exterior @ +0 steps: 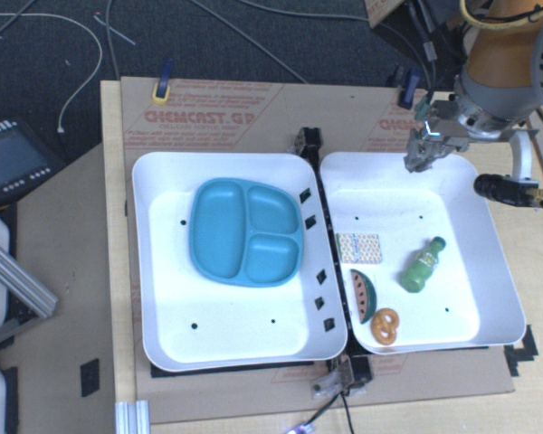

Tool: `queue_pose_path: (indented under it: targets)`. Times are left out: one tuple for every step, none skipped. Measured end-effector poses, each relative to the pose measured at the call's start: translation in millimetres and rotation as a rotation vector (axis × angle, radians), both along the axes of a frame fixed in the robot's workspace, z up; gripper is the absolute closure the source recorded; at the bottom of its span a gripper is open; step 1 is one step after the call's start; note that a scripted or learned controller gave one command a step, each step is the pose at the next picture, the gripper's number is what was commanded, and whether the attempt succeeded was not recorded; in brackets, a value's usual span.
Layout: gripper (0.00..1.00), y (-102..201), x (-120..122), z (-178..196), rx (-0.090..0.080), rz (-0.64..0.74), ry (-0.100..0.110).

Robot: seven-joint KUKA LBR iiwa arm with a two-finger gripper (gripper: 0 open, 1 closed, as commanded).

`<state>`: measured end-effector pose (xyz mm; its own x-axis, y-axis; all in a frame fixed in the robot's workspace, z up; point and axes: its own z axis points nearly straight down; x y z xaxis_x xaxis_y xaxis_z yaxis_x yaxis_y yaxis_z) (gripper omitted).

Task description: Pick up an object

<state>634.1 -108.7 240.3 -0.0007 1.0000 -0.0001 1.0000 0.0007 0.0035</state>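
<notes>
Gripper (423, 156) sits at the right bin's (489, 242) far rim, finger state not discernible, well apart from bottle (422, 265), card (359, 248), melon slice (364, 295) and pretzel (385, 325) (clustered, so a descent risks nudging neighbours and closing on nothing).

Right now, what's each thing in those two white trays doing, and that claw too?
Blue divided plate: lying flat in the left bin.
Green bottle: lying on its side in the right bin.
Patterned square card: flat.
Watermelon slice: flat, near the pretzel.
Pretzel: flat.
Gripper: over the right bin's far edge, holding nothing.
</notes>
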Motion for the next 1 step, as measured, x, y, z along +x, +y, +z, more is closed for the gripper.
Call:
queue_pose_path:
  targets:
    - [1.00, 41.8, -31.1, 6.6, 0.003, 0.003, 0.006]
